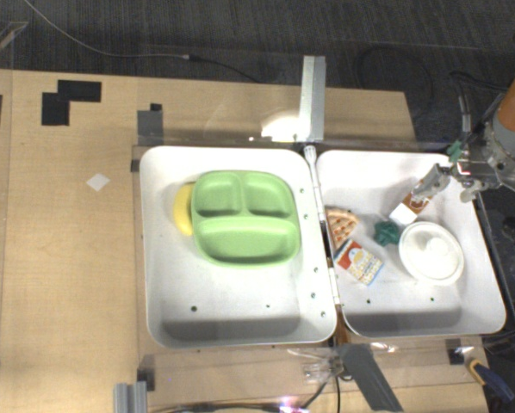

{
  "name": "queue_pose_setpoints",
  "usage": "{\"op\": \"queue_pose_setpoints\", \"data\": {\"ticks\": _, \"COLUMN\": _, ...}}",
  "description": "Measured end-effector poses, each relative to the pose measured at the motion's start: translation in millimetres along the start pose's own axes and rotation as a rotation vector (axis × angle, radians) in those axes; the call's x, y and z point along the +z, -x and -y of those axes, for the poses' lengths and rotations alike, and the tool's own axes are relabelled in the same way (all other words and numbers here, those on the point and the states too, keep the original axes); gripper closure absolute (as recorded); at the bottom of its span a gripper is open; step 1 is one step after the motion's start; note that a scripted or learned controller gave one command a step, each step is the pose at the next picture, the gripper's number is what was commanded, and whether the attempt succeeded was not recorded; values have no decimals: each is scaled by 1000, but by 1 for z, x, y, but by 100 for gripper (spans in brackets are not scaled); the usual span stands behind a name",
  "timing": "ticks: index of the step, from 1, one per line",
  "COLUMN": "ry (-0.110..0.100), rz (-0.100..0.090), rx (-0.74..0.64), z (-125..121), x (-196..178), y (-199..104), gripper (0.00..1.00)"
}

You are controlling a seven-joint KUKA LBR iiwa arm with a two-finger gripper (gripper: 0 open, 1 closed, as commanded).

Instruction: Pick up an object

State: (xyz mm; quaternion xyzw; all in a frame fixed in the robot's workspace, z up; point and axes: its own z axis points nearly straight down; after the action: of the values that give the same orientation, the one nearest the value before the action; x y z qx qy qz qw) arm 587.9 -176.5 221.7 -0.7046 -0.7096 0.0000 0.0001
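Apparently the jaws (pixel 430 181) hang over the right bin (pixel 490 308)'s upper part, just above a small bottle (pixel 410 206); whether they are spread or pressed together I cannot tell. A good pick would descend centred on the bottle, keeping off the white bowl (pixel 431 251) and green toy (pixel 387 231) nearby.

A green divided tray (pixel 243 216) fills much of the left bin (pixel 167 308). In the right bin (pixel 477 317), small items crowd the middle; its front floor lies bare.
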Motion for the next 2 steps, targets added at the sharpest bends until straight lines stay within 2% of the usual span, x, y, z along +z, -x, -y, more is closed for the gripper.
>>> {"op": "queue_pose_setpoints", "data": {"ticks": 1, "ry": 1, "rz": 0, "rx": 72, "z": 5, "x": 132, "y": -32, "gripper": 0}}
{"op": "queue_pose_setpoints", "data": {"ticks": 2, "ry": 15, "rz": 4, "rx": -235, "z": 46, "x": 133, "y": -42, "gripper": 0}}
